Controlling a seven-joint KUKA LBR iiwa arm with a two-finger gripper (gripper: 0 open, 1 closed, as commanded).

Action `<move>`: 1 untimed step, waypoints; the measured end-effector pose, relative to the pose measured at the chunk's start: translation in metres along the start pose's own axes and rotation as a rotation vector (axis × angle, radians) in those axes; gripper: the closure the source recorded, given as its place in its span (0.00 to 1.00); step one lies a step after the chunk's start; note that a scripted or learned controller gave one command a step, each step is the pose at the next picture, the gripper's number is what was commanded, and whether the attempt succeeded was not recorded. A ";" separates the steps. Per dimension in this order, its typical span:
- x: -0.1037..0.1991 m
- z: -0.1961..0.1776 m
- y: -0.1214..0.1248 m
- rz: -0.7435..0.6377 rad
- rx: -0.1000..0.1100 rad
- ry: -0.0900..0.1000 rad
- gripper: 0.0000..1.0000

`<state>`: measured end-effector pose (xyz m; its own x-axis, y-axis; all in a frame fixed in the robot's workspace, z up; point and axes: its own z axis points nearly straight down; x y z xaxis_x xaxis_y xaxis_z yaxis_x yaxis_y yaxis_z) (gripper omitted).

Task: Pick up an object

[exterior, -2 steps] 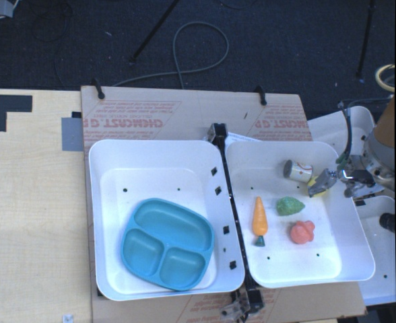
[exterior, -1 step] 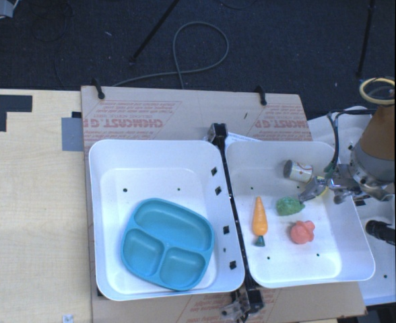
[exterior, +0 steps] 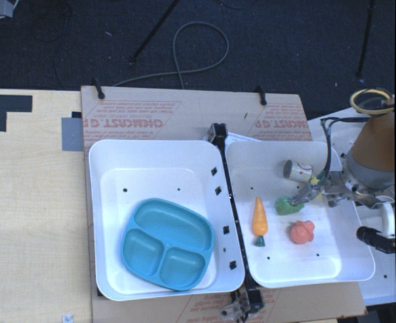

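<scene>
From the camera view, the arm reached in from the right over the right-hand bin [exterior: 359,264], its orange band and grey wrist sitting above that bin's right wall. The tool [exterior: 304,195] was low in the bin, its tip down on the near edge of a green toy [exterior: 289,206], which looked like a small leafy vegetable. The metal linkage hid the tip, so whether the tool was spread or closed, and whether it had anything between its tips, could not be told; the green toy seemed to be resting on the bin floor, not lifted.

Just below the tool lay a pink, lumpy toy [exterior: 302,231], near but apart from it. To the tool's left, a carrot toy [exterior: 259,219] lay lengthwise beside the divider between the bins, clear of the green toy. Just above and a little left of the tool sat a short grey cylinder [exterior: 294,169] on its side. Well to the left, across the divider, a blue sectioned plate [exterior: 168,243] lay in the left-hand bin [exterior: 117,157].

As a judgement, the task stood at the reach-and-grasp stage: the tool had been brought down to a candidate, the green toy, but no object was up off the floor. Securing a grip and raising the object were left to do.
</scene>
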<state>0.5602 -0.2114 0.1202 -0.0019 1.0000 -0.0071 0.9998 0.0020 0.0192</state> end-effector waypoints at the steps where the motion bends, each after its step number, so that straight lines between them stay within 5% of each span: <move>1: 0.000 -0.004 -0.004 0.003 0.014 0.004 1.00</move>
<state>0.5561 -0.2114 0.1241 0.0007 1.0000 -0.0027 1.0000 -0.0007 0.0051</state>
